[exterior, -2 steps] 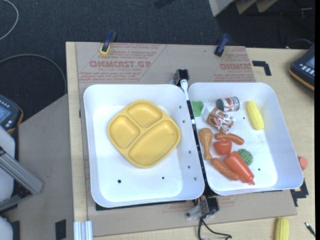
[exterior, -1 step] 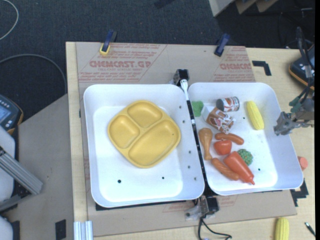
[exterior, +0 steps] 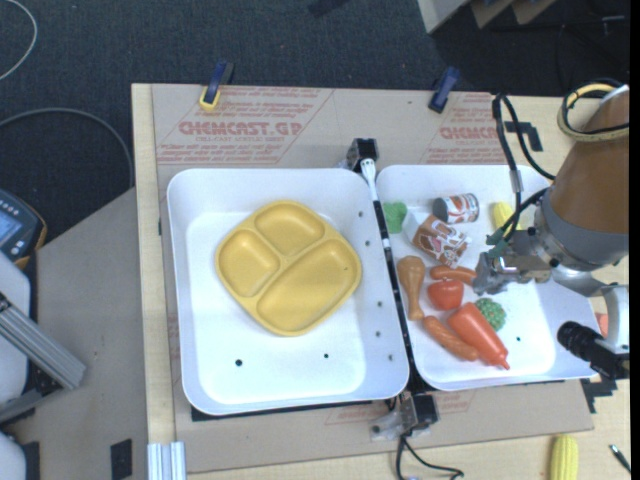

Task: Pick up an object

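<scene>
Camera view: hand (exterior: 497, 271) grip unclear, crowded by tomato (exterior: 446, 293), carrot (exterior: 480, 335), broccoli (exterior: 492, 313).

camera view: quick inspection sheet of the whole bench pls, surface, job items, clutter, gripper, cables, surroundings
surface: cardboard-covered bench bearing left bin and right bin.
job's things: right bin holds tomato, carrot, drumstick, can, broccoli, green piece.
clutter: yellow divided plate in left bin; corn cob off the bins.
grippers: gripper low over right bin beside the tomato; finger state unclear.
cables: black cables along the arm.
surroundings: dark carpet; clamps at the bench's far edge.
</scene>
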Motion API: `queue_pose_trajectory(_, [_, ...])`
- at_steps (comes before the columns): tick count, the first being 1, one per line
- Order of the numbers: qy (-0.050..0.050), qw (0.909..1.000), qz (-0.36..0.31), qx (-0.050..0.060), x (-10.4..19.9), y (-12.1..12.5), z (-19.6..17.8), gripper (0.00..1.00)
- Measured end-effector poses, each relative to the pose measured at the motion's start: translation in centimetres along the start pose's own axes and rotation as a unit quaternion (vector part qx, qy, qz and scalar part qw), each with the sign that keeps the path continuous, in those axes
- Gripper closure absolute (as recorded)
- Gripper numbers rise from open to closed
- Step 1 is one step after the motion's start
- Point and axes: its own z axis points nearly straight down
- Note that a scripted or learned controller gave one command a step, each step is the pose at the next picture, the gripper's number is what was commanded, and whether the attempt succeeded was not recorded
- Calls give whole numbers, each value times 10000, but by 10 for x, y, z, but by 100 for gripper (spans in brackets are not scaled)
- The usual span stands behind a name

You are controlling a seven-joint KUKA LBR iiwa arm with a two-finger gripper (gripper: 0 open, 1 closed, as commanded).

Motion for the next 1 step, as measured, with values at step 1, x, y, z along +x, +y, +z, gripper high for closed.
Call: queue_pose_trajectory(1, [-33,10000,36,-58,-37,0,-31,100])
